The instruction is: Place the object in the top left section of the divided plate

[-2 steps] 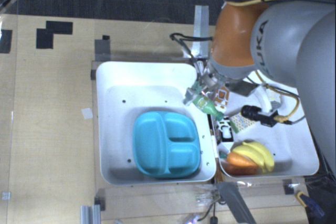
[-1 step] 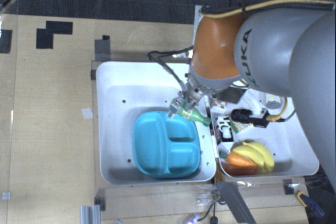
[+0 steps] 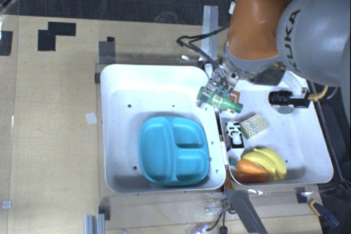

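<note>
Claw is closed on a small green bottle, hanging over the divider btwn the two bins, far right of the blue plate; pick looks done; carry to plate's far-left section and release still left, plate sections bare.

- Plate: smooth light-blue plastic with a soft sheen.
- Bins: white plastic, smooth, mildly glossy.
- Bench: pale wood-look board under a clear, reflective sheet.
- Arm: smooth grey shell, satin; orange band glossy.
- Bottle: translucent green plastic, shiny.
- Bananas: smooth yellow, plastic-looking.
- Packet: printed, paper-like.
</note>
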Available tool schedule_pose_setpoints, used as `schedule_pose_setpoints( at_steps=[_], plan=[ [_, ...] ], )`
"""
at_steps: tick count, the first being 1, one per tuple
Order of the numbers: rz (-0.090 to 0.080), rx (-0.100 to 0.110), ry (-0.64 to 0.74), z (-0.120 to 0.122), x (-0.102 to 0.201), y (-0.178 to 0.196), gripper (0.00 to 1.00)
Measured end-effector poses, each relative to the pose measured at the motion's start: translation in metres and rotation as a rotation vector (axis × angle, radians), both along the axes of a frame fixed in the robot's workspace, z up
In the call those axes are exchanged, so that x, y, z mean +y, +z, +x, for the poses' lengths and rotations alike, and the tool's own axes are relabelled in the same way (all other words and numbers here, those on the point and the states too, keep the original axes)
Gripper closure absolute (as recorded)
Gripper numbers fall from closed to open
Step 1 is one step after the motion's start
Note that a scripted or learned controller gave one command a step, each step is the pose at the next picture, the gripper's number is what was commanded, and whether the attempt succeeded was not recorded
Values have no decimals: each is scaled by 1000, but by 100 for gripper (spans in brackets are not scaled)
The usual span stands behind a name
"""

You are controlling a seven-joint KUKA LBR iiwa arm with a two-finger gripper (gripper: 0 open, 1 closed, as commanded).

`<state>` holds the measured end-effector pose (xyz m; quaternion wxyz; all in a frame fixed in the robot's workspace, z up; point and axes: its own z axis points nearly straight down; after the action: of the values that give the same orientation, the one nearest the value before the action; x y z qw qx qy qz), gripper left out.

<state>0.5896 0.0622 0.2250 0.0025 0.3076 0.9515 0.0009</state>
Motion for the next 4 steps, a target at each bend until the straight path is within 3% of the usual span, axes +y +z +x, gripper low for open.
schedule_pose_setpoints(
  at_steps=[1,2,3,4],
  plan=[
    [3,-3,202,-23,49,-107,100],
    [-2,-5,527,56,36,-40,100],
    [-1,-1,1037,45,72,-78,100],
    [-6,-9,1332,82,28,3,100]
  ],
)
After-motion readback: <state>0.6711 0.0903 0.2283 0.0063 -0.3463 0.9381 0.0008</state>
